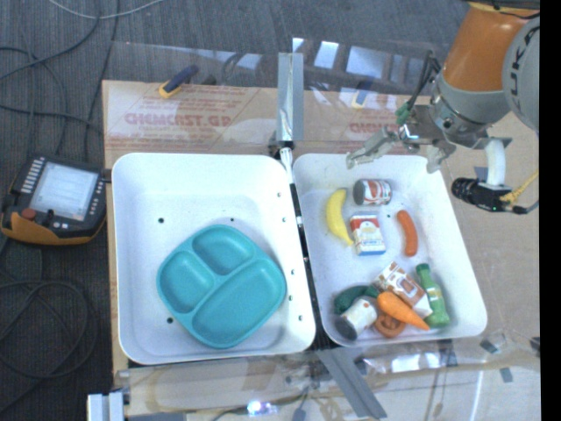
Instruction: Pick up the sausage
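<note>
Camera view, looking down at a slant on two white bins set side by side. The left bin [140, 182] holds a teal compartment tray [223, 285]. The right bin [460, 261] holds the play food: a banana [337, 214], a small can [372, 192] lying on its side, a red-and-white carton [368, 235], and, toward the near edge, a carrot [401, 310] among a cluster of other items too crowded to name surely. The sausage [408, 231], orange-red and lying lengthwise on the bin floor, rests just right of the carton and apart from it, with bare floor around it.

The gripper [399, 146] hangs over the far rim of the right bin, beneath the orange band of the arm [487, 55]; its two fingers are spread apart with nothing between them (one finger reaches leftward above the rim).

Progress, as judged from this arrangement: the pick has not begun. The sausage lies untouched, well apart from the gripper. What remains is to carry the gripper over the sausage, descend, close on it and lift.
</note>
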`<state>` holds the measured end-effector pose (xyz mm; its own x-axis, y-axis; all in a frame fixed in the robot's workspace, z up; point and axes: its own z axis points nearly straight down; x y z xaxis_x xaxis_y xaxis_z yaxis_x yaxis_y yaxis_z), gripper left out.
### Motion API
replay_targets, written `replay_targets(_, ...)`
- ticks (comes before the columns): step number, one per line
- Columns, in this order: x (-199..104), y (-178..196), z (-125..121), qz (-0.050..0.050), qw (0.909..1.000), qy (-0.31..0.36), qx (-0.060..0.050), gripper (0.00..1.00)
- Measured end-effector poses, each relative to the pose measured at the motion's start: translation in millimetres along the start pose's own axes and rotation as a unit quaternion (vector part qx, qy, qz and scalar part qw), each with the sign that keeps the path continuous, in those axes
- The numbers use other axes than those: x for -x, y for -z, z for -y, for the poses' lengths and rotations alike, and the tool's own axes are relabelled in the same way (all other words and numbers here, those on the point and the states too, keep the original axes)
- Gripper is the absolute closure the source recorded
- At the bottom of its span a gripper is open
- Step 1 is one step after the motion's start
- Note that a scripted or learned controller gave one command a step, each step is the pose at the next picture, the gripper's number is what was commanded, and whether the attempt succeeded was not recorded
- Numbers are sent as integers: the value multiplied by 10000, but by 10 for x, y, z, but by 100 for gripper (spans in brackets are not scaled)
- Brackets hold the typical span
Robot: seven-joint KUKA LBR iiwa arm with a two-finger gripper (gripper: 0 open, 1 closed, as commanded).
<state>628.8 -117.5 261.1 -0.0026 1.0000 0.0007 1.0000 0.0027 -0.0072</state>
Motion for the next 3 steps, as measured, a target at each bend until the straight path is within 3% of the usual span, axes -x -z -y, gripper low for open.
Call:
replay_targets(1, 623, -605, 389, -2, 9963, -859, -2, 0)
replay_targets(2, 668, -1674, 473, -67, 9928, -1196, 22, 0)
replay_targets(3, 683, -1631, 481, -52, 9928, -1200, -5, 100)
